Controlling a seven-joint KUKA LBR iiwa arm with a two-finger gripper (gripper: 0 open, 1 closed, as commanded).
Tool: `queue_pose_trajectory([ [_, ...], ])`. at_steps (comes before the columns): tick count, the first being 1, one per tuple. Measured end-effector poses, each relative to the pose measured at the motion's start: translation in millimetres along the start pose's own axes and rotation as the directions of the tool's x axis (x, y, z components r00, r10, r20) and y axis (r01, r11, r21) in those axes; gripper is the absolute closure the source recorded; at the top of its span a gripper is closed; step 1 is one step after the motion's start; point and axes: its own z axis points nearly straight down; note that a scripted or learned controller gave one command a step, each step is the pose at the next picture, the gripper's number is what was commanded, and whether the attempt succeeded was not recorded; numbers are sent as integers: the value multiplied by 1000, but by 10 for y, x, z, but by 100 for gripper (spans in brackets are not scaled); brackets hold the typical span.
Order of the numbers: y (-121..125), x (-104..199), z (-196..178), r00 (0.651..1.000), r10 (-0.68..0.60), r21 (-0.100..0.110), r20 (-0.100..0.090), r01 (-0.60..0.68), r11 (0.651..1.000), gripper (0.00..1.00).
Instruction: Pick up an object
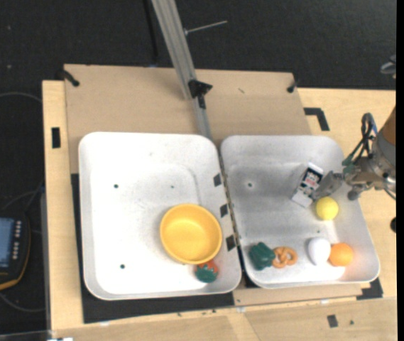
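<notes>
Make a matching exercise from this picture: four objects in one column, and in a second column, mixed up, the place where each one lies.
Objects:
1. yellow bowl
2. yellow ball
3. orange ball
4. small white box

Places:
A. right bin, front right corner, beside a white egg-shaped object
B. left bin, near its front right part
C. right bin, leaning toward the right wall, behind the yellow ball
D. right bin, just in front of the small white box

Pairs: 1-B, 2-D, 3-A, 4-C
</notes>
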Motion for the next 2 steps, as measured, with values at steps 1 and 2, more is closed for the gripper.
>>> queue_pose_trajectory([
  [1, 0, 1, 0, 1000, 0, 0, 0, 0, 1000, 0],
  [2, -45, -69, 444, 1000, 4, 5, 2, -4, 1000, 0],
])
